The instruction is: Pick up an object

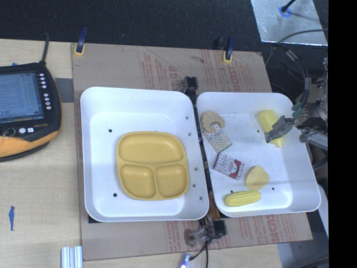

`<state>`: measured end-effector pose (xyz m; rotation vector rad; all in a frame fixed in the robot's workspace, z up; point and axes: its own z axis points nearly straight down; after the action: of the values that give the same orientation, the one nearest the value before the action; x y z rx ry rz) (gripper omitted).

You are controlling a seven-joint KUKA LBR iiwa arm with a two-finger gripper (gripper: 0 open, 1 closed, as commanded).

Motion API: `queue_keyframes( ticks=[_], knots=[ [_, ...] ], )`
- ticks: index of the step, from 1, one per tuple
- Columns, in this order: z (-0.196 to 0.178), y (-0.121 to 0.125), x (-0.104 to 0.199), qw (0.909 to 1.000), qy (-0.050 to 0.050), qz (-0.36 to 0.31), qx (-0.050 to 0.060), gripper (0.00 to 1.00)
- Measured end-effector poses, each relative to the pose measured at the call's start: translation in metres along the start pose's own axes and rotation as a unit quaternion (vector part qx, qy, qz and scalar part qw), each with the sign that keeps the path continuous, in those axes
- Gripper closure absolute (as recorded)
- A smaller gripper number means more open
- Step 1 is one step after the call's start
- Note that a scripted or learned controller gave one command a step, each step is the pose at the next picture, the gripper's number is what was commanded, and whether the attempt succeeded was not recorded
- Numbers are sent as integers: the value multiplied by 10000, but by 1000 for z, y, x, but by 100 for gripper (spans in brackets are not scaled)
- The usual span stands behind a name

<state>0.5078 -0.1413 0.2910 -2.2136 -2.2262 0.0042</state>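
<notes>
The right bin (301,200) holds several small items. There is a yellow block (266,118) at the back right, a tan round piece (211,120), a checkered packet (219,141), a red-and-white packet (228,165), a pale yellow wedge (257,177) and a corn cob (242,197). My gripper (277,132) reaches in from the right edge and hangs over the front right end of the yellow block. A bit of yellow shows just below its tip. I cannot make out whether it touches the block.
The left bin (95,149) carries a yellow divided plate (152,164). A teach pendant with a screen (22,108) lies on the bench at far left. Clamps (227,49) hold the cardboard at the back edge. Cables run at the upper right.
</notes>
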Motion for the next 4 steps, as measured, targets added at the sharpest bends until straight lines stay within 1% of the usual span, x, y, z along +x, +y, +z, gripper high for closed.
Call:
queue_keyframes(
  ticks=[1,2,3,4],
  knots=[
    [130,5,-11,10000,-1,3,12,0],
    [114,76,-70,10000,-3,20,-8,0],
    [162,130,-71,10000,0,3,-1,0],
    [183,134,-71,10000,-1,-8,5,0]
  ],
)
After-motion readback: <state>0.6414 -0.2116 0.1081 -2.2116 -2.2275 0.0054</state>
